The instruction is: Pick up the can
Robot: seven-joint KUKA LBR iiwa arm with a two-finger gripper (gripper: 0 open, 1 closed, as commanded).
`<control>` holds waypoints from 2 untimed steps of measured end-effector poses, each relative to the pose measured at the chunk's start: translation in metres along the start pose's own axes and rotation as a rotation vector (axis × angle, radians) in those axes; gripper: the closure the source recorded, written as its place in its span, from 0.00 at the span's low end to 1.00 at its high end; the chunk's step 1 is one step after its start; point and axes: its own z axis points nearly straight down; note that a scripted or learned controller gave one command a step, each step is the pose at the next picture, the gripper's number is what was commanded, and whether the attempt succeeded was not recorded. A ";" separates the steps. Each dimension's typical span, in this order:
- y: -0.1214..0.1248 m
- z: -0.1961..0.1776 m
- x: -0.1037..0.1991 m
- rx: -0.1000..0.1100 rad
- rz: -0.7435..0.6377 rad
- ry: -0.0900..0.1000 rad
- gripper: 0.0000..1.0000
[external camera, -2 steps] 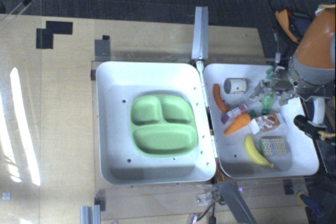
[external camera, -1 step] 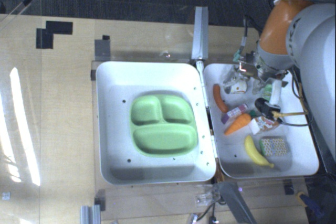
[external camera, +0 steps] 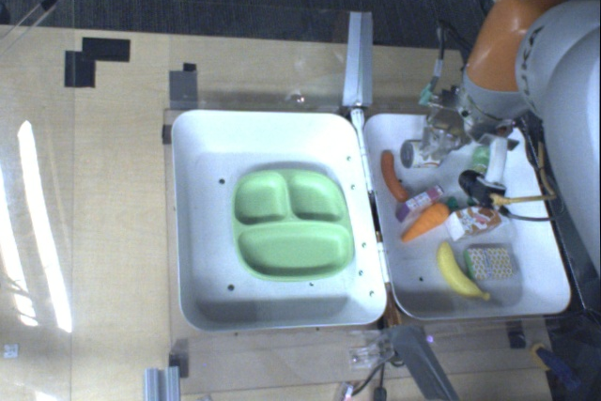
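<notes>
1. Two white bins sit side by side on the wooden tabletop [external camera: 113,230].
2. The left bin [external camera: 202,296] has a green tray [external camera: 291,223] in it. The tray has three parts.
3. The right bin [external camera: 540,296] has many small things in it.
4. The can [external camera: 413,152] is at the top of the right bin. It is silver and lies on its side, with its round end facing left.
5. The claw [external camera: 441,141] is low in the right bin, right at the can. It looks like it is touching the can, but I cannot tell if the claw is apart, together or gripping the can.
6. The grey arm [external camera: 563,89] comes in from the right. It has an orange band [external camera: 502,33] near the top.
7. A sausage [external camera: 392,176] lies near the wall between the bins, just below the can.
8. A carrot [external camera: 427,221] lies below the sausage.
9. A yellow banana [external camera: 458,271] is near the bottom of the right bin.
10. A sponge [external camera: 490,264] sits just beside the banana, on its right.
</notes>
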 end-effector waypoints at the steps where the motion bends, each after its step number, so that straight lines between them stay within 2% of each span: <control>1: 0.000 0.000 0.000 0.000 -0.001 0.000 0.00; 2: -0.002 0.065 -0.064 0.001 0.037 0.000 0.00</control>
